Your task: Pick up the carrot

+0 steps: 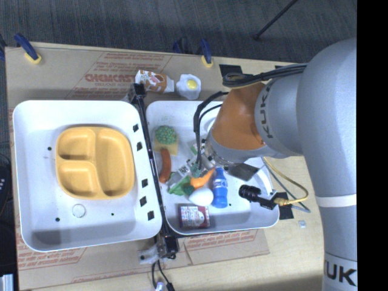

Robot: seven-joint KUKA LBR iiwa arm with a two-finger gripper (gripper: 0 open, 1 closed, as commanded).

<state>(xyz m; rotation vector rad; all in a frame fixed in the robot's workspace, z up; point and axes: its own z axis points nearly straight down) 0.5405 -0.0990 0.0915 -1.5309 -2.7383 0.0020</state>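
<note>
Both white bins [36, 162] look like smooth, faintly glossy plastic — so does the yellow divided tray [95, 161]. The bench [109, 71] under them is matt brown cardboard with red print. The arm [321, 102] has a satin grey shell — its orange band [239, 123] shines slightly.

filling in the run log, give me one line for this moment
arm: over right bin | gripper: low beside carrot | carrot: lying in bin by blue bottle, not lifted | left bin: yellow tray
</note>
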